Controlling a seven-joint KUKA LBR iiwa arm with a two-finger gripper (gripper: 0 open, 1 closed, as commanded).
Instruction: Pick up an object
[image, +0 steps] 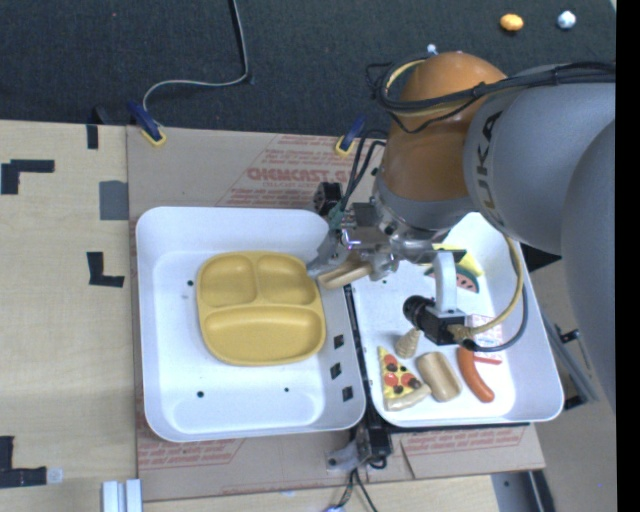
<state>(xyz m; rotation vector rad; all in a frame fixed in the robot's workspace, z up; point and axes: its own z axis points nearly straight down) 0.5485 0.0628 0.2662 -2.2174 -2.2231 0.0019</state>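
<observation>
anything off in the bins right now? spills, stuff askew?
No spills or damage. The yellow divided plate sits slightly rotated in the left bin. In the right bin, the pizza slice toy, bread piece and hot dog cluster loosely at the front.

Cardboard sheet (250, 170) under bins: red print "CHEMCAST", upside-up along top edge, partly cut off by arm; smaller red line beneath it too small to read. Arm housing (540, 150): dark letters "UK", part of larger word, running down grey surface.
</observation>
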